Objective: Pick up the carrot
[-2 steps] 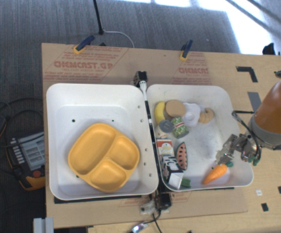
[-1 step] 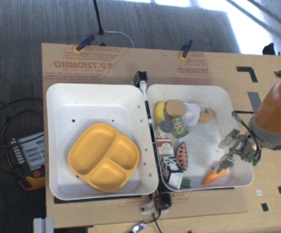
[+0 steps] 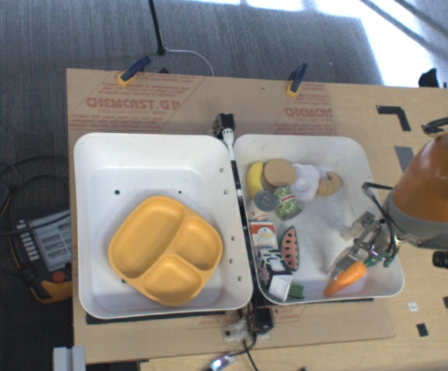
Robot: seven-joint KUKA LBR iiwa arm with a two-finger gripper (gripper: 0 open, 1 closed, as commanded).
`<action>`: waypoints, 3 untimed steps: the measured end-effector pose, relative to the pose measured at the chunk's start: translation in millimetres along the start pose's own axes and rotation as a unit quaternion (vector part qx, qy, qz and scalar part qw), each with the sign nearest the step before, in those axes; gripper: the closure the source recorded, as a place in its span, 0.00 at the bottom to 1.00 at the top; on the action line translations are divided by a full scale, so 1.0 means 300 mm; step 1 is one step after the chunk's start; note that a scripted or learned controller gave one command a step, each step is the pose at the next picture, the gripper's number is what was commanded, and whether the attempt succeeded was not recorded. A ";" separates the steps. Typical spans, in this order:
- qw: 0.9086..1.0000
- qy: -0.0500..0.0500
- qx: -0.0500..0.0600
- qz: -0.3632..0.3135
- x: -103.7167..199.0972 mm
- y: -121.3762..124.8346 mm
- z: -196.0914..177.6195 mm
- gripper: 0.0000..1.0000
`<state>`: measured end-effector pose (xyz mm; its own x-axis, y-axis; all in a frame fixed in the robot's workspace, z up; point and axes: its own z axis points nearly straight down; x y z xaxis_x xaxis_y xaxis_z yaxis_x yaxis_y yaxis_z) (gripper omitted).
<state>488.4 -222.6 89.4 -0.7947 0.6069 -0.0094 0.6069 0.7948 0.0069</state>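
The carrot (image 3: 344, 279), orange with a green top, lies tilted in the near right corner of the right bin (image 3: 378, 287). My gripper (image 3: 362, 246) hangs just above and behind the carrot's green end, close to it. Whether it touches the carrot is not clear from this angle. The arm's orange band (image 3: 434, 182) shows at the right edge, over the bin's right wall.
A yellow divided plate (image 3: 165, 247) sits in the left bin (image 3: 92, 161). The right bin's left half holds a banana (image 3: 254, 178), a tan-lidded jar (image 3: 279, 173), small cans (image 3: 285, 203), a white object (image 3: 307, 181), a watermelon slice (image 3: 288, 247) and small boxes (image 3: 262, 235).
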 end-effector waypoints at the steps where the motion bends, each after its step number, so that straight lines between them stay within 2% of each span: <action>1: 1.000 -0.003 -0.001 0.001 -0.006 0.002 -0.037 1.00; 2: 0.996 0.004 0.003 -0.084 0.008 -0.010 -0.072 1.00; 3: 0.996 0.001 0.002 -0.084 0.004 -0.007 -0.075 0.00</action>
<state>485.9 -223.6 112.0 -0.8847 0.4660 -0.0079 0.4660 0.8848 0.0015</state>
